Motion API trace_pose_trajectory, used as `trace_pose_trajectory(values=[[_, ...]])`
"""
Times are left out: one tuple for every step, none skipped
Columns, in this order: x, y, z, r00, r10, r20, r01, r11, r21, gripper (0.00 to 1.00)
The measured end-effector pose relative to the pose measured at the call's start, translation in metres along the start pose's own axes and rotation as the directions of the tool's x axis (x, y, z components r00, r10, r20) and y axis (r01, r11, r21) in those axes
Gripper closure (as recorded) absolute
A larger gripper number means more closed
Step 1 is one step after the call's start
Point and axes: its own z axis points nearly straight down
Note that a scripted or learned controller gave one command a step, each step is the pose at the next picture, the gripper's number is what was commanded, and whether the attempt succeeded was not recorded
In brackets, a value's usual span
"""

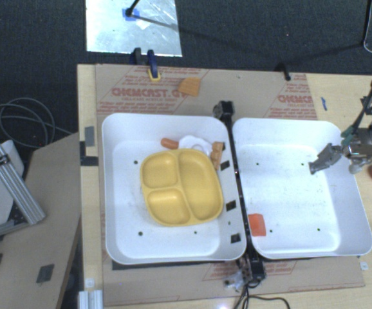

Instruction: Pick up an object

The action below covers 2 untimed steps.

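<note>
Currently, item one, the pincer (pixel 322 161): it hangs over the right bin (pixel 302 246), near that bin's right wall, tilted, with nothing visible between its tips. Whether it stands wide or narrow you cannot tell from this view.

Item two, nearest candidate: a small orange block (pixel 256 224) lying on the floor of the right bin, close against its left wall and near the front corner, well apart from the pincer.

Item three, left bin (pixel 118 237): a yellow divided plate (pixel 180 187) lying flat, with an orange sausage-shaped piece (pixel 169 143), a white item (pixel 193 144) and a tan piece (pixel 217 152) crowded just beyond its far rim.

Item four, tabletop (pixel 250 85): a tan block (pixel 189 85) lying outside both bins.

Risks for your note:
- The orange block sits so close to the wall that one finger would likely strike the wall or push the block away.
- The plate looks too broad and flat for a sound grip; expect a slip at its rim.
- The crowded small pieces invite a mixed or missed closure.
</note>
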Motion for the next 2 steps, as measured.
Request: trace_pose_trajectory(values=[[0.087, -0.007, 0.093, 1.000, -0.017, -0.010, 0.018, 1.000, 0.014, 0.00], [0.019, -0.004, -0.014, 1.000, -0.004, -0.001, 0.004, 1.000, -0.008, 0.00]])
